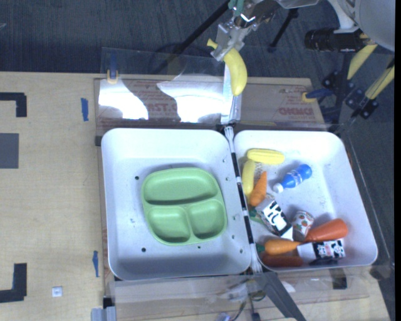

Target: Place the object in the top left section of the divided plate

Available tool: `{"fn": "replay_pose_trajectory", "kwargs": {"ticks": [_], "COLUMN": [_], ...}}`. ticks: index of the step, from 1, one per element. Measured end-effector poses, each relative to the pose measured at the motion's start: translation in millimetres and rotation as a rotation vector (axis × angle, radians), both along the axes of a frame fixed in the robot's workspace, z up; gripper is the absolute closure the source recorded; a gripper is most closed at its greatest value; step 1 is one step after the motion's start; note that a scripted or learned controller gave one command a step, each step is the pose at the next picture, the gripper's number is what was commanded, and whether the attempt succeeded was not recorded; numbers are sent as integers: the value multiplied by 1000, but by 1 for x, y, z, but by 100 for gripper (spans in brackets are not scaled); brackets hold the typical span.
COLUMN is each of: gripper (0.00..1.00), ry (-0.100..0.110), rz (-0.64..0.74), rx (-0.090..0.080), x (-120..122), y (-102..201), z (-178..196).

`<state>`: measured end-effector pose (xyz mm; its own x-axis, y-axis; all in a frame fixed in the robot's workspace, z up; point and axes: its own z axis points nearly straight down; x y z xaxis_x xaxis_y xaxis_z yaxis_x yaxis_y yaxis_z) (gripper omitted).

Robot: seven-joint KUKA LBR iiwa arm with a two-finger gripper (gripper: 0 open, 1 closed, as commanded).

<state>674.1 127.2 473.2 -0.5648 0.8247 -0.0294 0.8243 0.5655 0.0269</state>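
Dangling from the hand (227,45), whose fingers are clamped on its top end, the banana (236,71) hangs at twelve o'clock above both bins, mid-carry, and next needs lowering toward seven o'clock into the green divided plate's (183,205) top-left section.

The arm (369,15) is reaching in from the top right, high above the bench, the gripper (229,39) is pointing down and a bit to the left, its fingers are pinching the top end of a yellow banana (236,72), the banana is hanging down.
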Motion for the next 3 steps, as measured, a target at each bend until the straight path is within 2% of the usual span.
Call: {"fn": "replay_pose_trajectory", "kwargs": {"ticks": [3], "gripper": [100], "ry": [-16], "rz": [8], "rx": [-5], "x": [3], "y": [4], "z": [32]}}
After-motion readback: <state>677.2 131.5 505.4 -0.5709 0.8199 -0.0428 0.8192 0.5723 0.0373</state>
